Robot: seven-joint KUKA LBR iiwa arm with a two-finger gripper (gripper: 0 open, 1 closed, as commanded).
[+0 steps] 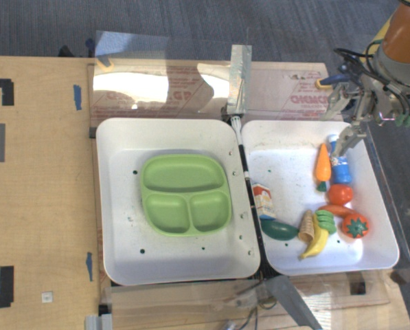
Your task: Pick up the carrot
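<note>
The gripper [347, 139] hangs over the far right part of the right bin [287, 158], its metal fingers pointing down and to the left. Whether they are spread or closed cannot be told from this angle. Nothing is visibly held between them. Behind it the wrist carries cables and a blue fitting, and the orange band [402, 36] of the arm shows at the upper right corner.

The carrot [322, 163] lies in the right bin just below and left of the gripper, orange, standing nearly on end along the bin floor. Just beside it on the right is a blue and white bottle [340, 169]. Nearer the front edge sit a red-orange tomato [339, 194] and a strawberry [354, 226]. To their left are a banana [315, 244] with a green leafy piece [325, 221] and a tan cone [306, 227] touching it. A dark green cucumber [279, 229] lies near the bin's left wall, with a small red and white packet [262, 199] beyond it.

The left bin [115, 184] holds a green divided plate [186, 193] with three compartments, roughly at its middle.
</note>
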